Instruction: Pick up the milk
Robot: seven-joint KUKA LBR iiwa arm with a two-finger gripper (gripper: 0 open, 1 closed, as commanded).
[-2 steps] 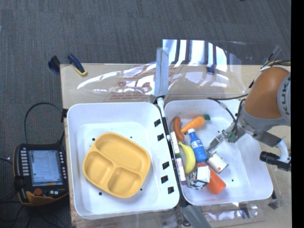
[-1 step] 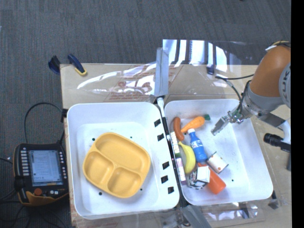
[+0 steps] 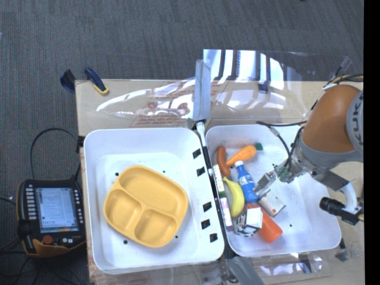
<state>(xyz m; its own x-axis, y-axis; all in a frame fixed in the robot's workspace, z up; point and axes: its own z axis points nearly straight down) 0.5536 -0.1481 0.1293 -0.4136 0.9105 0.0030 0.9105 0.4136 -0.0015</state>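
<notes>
down at the bottom edge i see the front rim of the right bin (image 3: 285,251), and just inside it an orange cup (image 3: 271,230) lying on its side beside a small white carton (image 3: 254,217), which i take to be the milk. the milk sits low in the pile, touching the cup on its right and just below a banana (image 3: 235,197). above the banana a blue and white bottle (image 3: 245,183) lies tilted, with a carrot (image 3: 242,155) and a reddish sausage (image 3: 221,158) further back near the bin's divider side.

the arm (image 3: 332,129) reaches in from the right, and its jaws (image 3: 268,181) hover just beside the bottle, above and to the right of the milk, not touching it. i cannot tell whether the jaws are apart or together; nothing is visibly between them.

left bin (image 3: 95,153) holds a yellow divided tray (image 3: 146,205), lying flat. off the surface (image 3: 119,97) to the left rests a control pendant (image 3: 50,217) with its screen lit.
</notes>
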